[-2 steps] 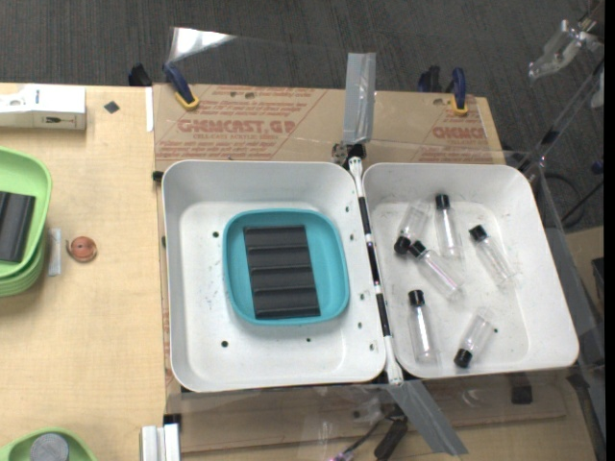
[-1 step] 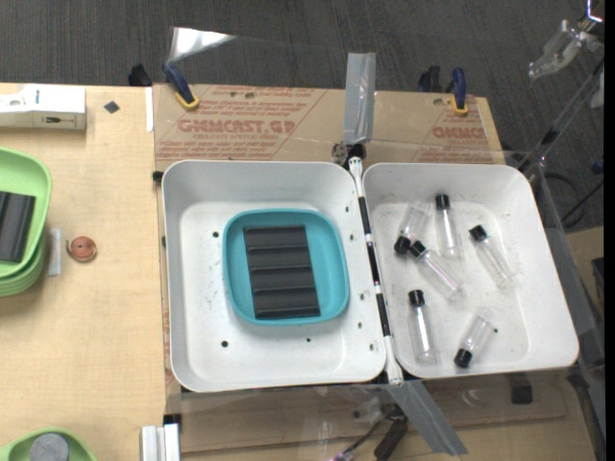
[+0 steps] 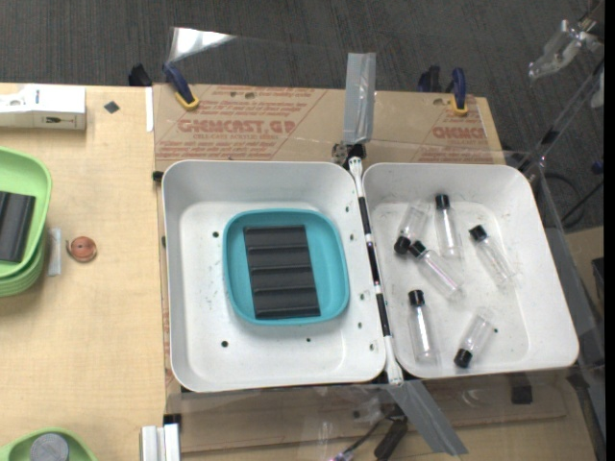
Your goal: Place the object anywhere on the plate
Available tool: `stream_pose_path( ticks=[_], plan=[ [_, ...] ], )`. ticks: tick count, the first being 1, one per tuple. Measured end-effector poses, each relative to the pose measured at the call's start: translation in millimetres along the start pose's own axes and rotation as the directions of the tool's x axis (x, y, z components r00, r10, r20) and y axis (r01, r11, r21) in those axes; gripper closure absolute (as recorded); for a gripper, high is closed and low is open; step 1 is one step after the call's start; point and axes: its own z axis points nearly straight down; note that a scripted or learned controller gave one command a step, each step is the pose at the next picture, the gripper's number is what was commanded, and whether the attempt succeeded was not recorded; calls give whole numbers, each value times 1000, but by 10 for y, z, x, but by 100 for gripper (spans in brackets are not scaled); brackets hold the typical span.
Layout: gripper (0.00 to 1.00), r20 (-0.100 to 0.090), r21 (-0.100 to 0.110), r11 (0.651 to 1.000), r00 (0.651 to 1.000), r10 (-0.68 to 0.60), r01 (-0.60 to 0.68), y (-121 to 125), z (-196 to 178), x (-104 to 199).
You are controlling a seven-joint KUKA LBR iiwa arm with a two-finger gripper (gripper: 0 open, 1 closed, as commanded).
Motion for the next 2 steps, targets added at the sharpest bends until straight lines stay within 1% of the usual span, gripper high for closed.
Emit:
stream_pose_path(
  ticks=[2],
  plan=[
    [0,0,0,1000,1000,0,0,0,0,0]
  ],
)
